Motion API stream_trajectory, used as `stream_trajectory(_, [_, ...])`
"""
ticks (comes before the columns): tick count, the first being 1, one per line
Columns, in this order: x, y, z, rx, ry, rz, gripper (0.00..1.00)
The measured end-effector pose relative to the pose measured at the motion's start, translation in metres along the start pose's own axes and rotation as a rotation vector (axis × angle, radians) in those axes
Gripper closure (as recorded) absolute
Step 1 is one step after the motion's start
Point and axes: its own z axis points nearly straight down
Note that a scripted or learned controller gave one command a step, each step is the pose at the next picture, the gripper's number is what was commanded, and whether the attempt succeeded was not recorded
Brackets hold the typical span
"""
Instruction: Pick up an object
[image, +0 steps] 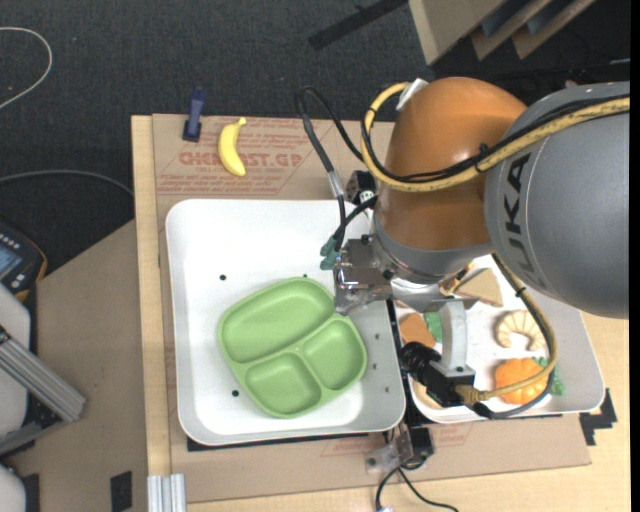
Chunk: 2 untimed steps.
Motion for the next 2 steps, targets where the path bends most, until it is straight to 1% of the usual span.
stream_trajectory(1, [0.095, 0.007, 0.029, -0.006, 0.002, -0.005, 1.0])
stream_trajectory(2, [0.077, 0.002, -0.141, -0.027, 0.009, 0.004, 1.0])
